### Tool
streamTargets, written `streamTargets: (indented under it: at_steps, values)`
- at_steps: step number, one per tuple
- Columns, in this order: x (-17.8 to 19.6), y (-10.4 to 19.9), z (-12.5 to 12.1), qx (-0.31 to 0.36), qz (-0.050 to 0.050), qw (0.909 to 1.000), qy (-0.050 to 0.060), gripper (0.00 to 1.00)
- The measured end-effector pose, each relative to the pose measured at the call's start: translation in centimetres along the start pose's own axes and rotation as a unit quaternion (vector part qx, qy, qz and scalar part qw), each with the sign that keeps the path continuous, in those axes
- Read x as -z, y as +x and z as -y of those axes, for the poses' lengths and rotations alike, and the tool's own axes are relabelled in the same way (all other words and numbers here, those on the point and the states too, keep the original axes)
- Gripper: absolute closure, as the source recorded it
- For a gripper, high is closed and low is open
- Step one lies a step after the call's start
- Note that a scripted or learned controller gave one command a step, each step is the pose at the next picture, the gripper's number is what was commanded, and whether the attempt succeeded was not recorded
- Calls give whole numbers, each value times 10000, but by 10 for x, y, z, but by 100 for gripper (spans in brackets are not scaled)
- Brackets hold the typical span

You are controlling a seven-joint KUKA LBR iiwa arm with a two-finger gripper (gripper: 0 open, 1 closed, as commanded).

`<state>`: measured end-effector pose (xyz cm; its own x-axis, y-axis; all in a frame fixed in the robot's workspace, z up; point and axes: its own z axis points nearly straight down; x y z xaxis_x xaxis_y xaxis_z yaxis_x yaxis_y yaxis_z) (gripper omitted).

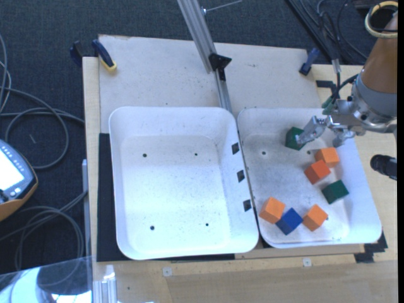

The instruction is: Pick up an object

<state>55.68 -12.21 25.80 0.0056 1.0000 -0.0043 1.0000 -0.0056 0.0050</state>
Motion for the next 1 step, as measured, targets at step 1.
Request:
streamTargets:
  at_steps: [1]
  values:
    - [12, -11, -16, 28, -17, 10000, 6, 0]
